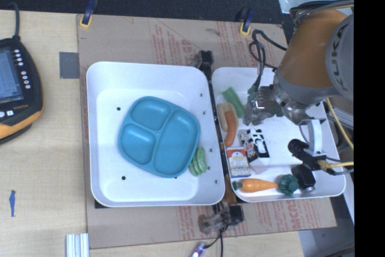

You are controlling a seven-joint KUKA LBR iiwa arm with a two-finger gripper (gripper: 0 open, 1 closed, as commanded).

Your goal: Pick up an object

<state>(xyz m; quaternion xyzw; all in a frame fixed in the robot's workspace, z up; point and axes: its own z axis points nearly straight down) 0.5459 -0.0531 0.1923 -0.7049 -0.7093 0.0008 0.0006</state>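
Note:
My gripper (257,112) hangs over the middle of the right bin (271,192), below the grey wrist and orange band. Just under it lie a small black-and-white item (257,144) and a red-and-white carton (238,162). To its left are a hot dog in a bun (227,119) and a green pickle-shaped piece (233,100). Along the bin's front wall rests a carrot (260,185) with a green top. I see nothing held between the fingers.
The left bin (102,186) holds a blue divided plate (159,136), with a small green ridged item (198,161) against its right edge. A pendant with a screen (15,84) lies on the bench at far left.

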